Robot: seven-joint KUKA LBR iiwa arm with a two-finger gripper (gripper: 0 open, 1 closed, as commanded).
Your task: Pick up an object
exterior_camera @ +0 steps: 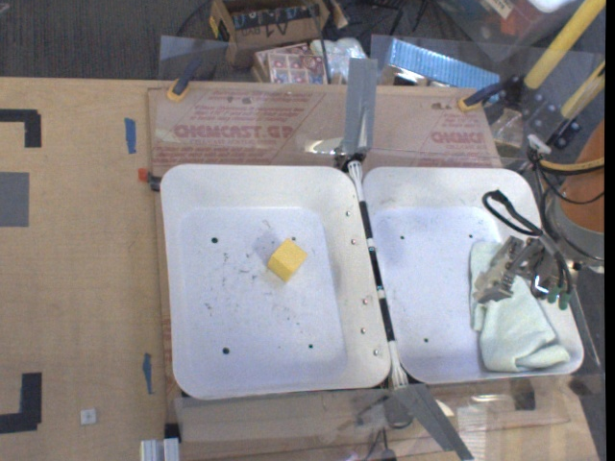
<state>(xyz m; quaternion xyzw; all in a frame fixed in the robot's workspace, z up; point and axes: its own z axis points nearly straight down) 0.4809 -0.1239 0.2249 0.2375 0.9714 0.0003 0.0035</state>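
Arm (pixel 577 209) reached in from the right, gripper (pixel 502 279) held low over a pale cloth (pixel 514 332) in the right bin (pixel 432 257), grip not made out, yellow block (pixel 286 259) left in the left bin (pixel 192 257)

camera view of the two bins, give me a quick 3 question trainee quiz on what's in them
1. Which bin holds the yellow block: the left bin or the right bin?
2. True or false: the end effector is over the left bin.
3. Fill in: the pale cloth lies near the right bin's ____ edge.

Key:
1. Left bin, near its middle.
2. False; it is above the cloth in the right bin.
3. Right.
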